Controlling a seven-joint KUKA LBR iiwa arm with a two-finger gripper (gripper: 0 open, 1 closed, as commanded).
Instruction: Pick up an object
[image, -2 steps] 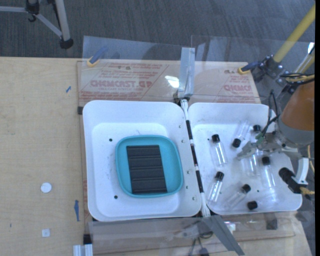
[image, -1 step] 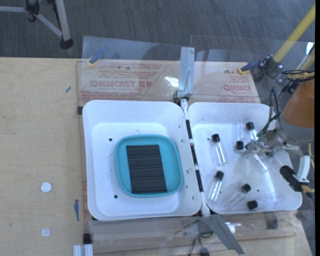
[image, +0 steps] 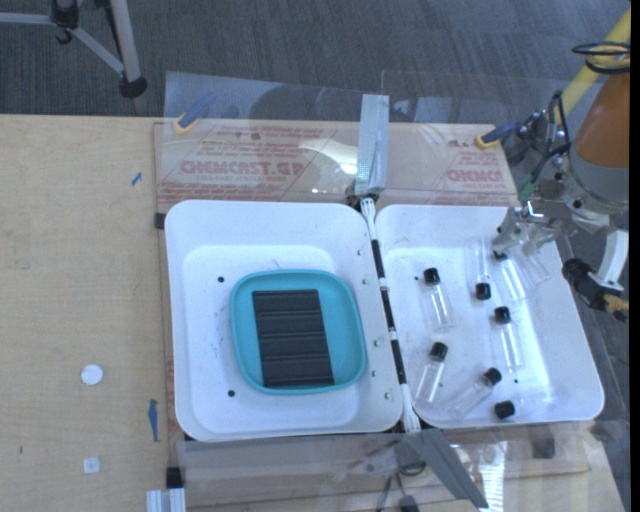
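Lying scattered across the right bin, six clear vials with black caps waited on the white floor: one at the far left, one at far centre, one at mid right, one toward the near left, and two at the near edge. Above the bin's far right corner hung the tool, close over the far-centre vial; whether it was released or clenched could not be told from this angle. The grey arm with its orange band reached in from the right. In the left bin, a teal tray held a dark ribbed block. Both bins sat on the pale wooden table, a clear sheet behind them.
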